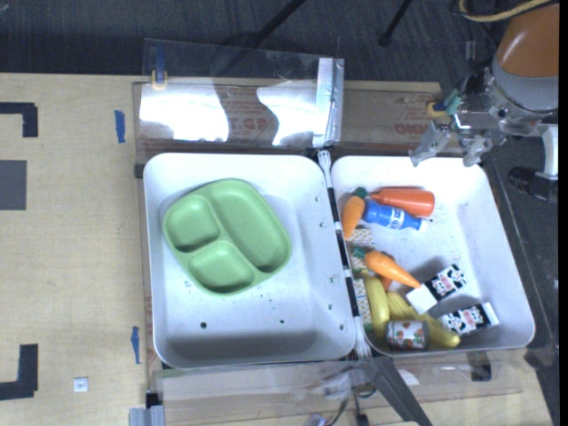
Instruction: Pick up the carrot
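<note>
Approach comes first: my end effector (449, 145) hovers with fingers spread, carrying nothing, at the upper right of the frame above the right bin (501, 238). I aim down-left for the carrot (391, 269) mid-bin, avoiding the banana (377, 302) touching it.

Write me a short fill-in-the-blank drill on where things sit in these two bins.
1. The green divided plate lies in the ____ bin.
2. The gripper hovers above the right bin's ____ edge.
3. The blue bottle lies just below the ____ one.
Missing words: left; far; orange
</note>
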Tool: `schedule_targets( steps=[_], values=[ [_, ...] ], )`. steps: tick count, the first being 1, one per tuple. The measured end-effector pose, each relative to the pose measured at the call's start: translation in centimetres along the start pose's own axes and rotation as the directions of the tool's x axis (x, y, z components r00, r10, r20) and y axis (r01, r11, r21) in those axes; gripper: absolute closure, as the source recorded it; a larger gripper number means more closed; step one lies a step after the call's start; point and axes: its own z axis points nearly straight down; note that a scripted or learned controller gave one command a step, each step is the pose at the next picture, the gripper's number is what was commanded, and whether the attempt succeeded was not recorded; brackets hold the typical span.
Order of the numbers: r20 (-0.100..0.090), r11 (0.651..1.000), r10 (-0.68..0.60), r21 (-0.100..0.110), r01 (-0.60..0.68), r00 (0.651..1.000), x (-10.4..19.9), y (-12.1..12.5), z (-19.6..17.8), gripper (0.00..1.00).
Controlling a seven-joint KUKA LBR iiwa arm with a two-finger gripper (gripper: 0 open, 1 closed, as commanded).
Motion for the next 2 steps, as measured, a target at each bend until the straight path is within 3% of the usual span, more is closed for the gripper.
schedule_targets(
  steps=[1, 2],
  values=[
    [0.000, 0.999, 0.048, 0.000, -0.048, 0.999, 2.1, -4.4, 10.8, 0.00],
    [-0.001, 0.991, -0.134, 0.001, 0.134, 0.991, 2.4, -7.8, 11.9, 0.00]
  ],
)
